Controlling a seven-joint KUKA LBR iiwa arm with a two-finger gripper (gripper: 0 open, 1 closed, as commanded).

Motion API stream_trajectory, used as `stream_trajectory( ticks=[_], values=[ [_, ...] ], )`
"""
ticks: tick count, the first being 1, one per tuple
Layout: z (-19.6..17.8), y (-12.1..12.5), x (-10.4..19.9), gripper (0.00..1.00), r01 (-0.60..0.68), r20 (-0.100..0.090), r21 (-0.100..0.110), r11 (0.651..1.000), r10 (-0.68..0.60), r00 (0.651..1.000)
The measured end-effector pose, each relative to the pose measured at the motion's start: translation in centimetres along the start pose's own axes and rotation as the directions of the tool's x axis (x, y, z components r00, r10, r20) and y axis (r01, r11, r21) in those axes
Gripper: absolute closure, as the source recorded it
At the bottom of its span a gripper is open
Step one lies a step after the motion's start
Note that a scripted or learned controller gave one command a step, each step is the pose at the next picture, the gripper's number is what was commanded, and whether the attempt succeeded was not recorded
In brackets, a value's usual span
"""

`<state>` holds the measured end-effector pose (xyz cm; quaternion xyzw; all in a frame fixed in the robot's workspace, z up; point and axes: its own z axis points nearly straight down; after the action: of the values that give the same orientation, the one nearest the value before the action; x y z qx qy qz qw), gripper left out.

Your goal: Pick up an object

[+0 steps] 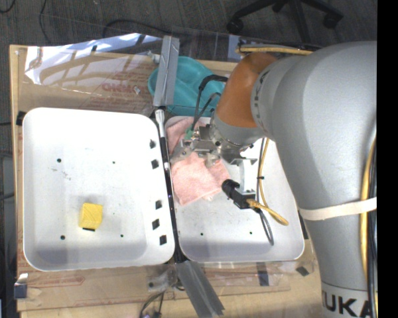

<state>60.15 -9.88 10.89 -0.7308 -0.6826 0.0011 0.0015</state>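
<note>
Claw (200, 144) low over pink cloth (194, 179), possibly touching it

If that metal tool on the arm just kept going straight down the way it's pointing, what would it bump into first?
Most likely the pink cloth in the right bin. The tool hangs right over the cloth's upper part, pointing down at it. How far above it sits, this overhead view cannot say.

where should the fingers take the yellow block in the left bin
Grip the yellow block across its two opposite flat sides, coming straight down from above. It lies flat and alone on the left bin floor, well off the walls, so probably any side pair is free.
</note>
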Motion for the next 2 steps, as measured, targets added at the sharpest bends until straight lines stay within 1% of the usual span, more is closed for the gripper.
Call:
stream_trajectory(
  ticks=[1, 2],
  values=[
    [-0.9, 0.0, 0.1, 1.00, 0.004, -0.001, 0.004, 1.000, -0.004, 1.000],
    [-8.2, -0.1, 1.6, 1.00, -0.120, 0.000, 0.001, 0.993, 0.120, 0.993]
  ],
)
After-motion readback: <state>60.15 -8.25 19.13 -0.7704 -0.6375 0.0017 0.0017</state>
